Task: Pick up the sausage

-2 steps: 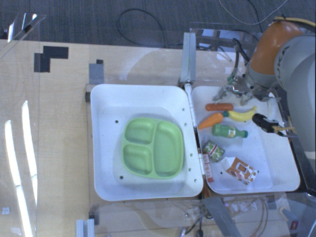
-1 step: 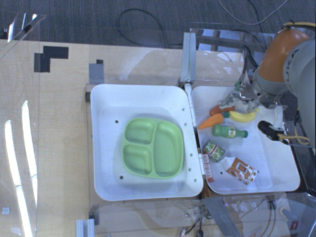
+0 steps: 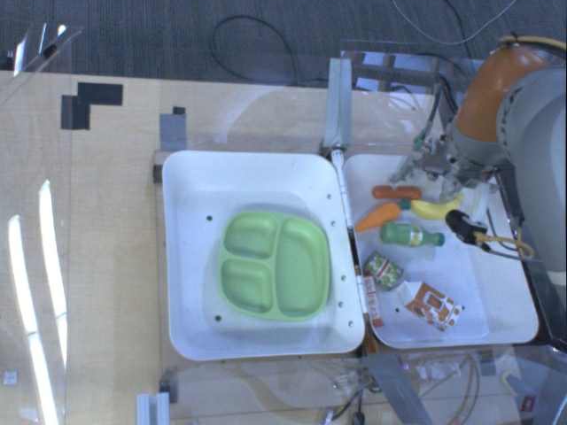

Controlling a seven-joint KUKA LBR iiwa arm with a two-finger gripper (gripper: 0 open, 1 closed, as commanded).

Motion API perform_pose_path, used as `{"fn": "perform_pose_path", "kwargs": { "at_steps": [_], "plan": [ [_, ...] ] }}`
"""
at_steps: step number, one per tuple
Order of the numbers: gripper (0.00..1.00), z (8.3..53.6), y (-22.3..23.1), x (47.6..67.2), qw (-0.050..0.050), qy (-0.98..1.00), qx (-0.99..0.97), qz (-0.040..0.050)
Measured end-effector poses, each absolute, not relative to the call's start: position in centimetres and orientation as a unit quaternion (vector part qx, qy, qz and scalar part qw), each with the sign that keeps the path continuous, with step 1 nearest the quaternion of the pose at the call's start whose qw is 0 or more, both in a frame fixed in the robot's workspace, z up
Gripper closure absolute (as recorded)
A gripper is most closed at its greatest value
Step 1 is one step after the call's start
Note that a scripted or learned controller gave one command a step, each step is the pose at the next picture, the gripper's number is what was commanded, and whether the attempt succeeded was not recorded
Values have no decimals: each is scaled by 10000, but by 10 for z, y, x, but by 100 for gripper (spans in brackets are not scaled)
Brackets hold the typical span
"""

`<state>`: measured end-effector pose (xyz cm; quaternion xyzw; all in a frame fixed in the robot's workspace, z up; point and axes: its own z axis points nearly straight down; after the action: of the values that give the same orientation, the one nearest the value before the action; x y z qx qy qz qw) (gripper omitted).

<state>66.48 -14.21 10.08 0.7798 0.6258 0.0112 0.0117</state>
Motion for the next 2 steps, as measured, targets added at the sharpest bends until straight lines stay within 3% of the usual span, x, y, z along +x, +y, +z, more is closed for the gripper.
{"fn": "perform_pose_path", "kwargs": {
  "at_steps": [1, 2],
  "plan": [
    [0, 89, -140, 631, 40, 6579, 7531, 33],
    [100, 102, -138, 635, 68, 6586, 7525, 69]
  ]
}}
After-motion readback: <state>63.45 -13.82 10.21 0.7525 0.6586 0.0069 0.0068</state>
